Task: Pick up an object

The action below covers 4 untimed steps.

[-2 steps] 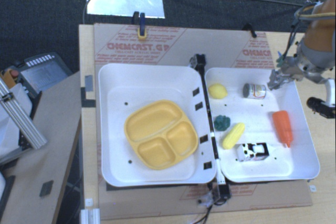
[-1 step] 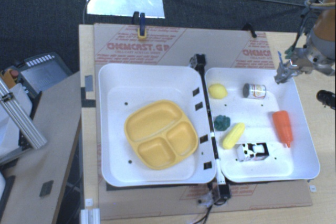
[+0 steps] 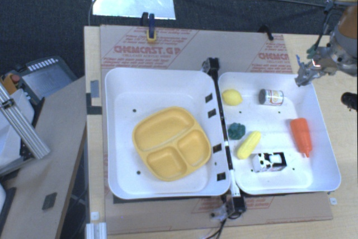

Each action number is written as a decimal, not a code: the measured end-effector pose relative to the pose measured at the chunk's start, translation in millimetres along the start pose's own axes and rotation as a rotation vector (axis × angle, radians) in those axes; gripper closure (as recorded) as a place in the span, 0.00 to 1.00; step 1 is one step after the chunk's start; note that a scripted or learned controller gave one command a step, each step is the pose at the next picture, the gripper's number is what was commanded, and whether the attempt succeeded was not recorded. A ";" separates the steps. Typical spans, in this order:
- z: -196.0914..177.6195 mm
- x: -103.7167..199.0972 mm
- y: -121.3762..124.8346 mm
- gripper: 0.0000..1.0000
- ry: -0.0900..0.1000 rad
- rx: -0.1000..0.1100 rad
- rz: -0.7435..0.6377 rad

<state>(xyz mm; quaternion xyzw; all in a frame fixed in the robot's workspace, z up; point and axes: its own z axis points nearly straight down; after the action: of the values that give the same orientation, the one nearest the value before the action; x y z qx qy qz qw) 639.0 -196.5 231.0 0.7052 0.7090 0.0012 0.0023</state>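
White plastic makes up two shallow bins set side by side on a cardboard sheet (image 3: 168,47) that covers the wooden bench. One yellow plastic tray with three compartments (image 3: 170,143) lies in the left white bin (image 3: 120,98), tilted at a slant near the middle. The right white bin (image 3: 324,176) holds six small things. One round yellow lemon (image 3: 232,97) sits near the far left corner, and one small grey can lying on its side (image 3: 272,97) rests a little to its right. One orange carrot (image 3: 301,135) lies near the right wall, pointing toward the near edge. One small dark green clump (image 3: 236,131) sits by the divider, with one yellow corn-shaped piece (image 3: 248,144) just beside it. One black and white toy cow (image 3: 269,162) lies near the front, close to the corn piece. The single grey gripper (image 3: 305,76) hangs above the far right corner of the right bin, apart from every item; whether its fingers are apart or together cannot be told. One yellow-handled clamp (image 3: 151,28) grips the far edge of the cardboard.
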 end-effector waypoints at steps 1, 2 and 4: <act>-5.6 59.3 7.3 1.00 0.003 0.002 -0.005; 3.0 109.9 -1.7 1.00 0.004 0.005 -0.004; -4.8 202.8 -3.3 1.00 0.004 0.004 -0.004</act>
<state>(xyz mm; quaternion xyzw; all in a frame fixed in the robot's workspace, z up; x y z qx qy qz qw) 634.6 6.3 235.5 0.7038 0.7104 0.0010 -0.0005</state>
